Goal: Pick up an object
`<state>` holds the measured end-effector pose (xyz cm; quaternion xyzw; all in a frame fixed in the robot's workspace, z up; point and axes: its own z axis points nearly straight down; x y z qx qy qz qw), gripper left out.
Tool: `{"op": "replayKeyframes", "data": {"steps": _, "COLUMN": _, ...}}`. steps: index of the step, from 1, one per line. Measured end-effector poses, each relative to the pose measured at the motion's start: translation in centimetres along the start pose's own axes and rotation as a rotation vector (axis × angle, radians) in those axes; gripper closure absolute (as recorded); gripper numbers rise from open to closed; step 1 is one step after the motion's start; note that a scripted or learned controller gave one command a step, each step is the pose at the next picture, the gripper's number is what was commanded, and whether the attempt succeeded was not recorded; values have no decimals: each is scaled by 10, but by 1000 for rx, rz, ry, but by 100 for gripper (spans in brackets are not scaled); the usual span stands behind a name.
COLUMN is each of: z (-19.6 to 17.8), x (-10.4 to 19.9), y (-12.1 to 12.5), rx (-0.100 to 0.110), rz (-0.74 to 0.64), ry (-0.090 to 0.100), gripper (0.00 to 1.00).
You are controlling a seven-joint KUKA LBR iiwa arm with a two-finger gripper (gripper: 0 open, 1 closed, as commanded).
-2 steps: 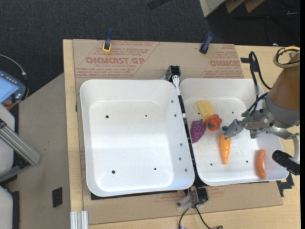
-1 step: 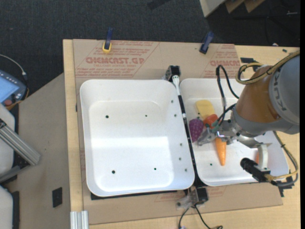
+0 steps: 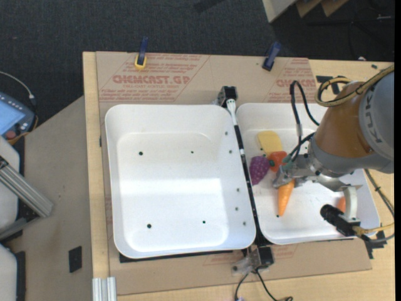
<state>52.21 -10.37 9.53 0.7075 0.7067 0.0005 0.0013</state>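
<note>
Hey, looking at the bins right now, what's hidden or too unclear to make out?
- Gripper: camera view, the wrist above covers it, so its state is unclear.
- Carrot: top end hidden under the gripper; contact can't be judged.
- Small orange-red object beside the purple grapes: partly covered by the arm, identity unclear.
- Orange piece: mostly hidden by the arm's fittings.

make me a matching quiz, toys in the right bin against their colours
Things:
1. flat wedge-shaped toy
2. bumpy grape-bunch toy
3. tapered carrot toy

Colours:
a. purple
b. orange
c. yellow

Pairs: 1-c, 2-a, 3-b. All three lie in the right white bin, beside the gripper.
</note>
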Motion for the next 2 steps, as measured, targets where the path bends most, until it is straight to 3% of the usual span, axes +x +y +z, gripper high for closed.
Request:
{"op": "replayKeyframes", "data": {"steps": 1, "z": -95, "x": 83, "y": -8, "rx": -7, "rz": -11, "ry": 4, "gripper": 100}}
{"op": "replayKeyframes", "data": {"steps": 2, "z": -123, "x": 145, "y": 15, "rx": -2, "rz": -9, "ry": 4, "gripper": 100}}
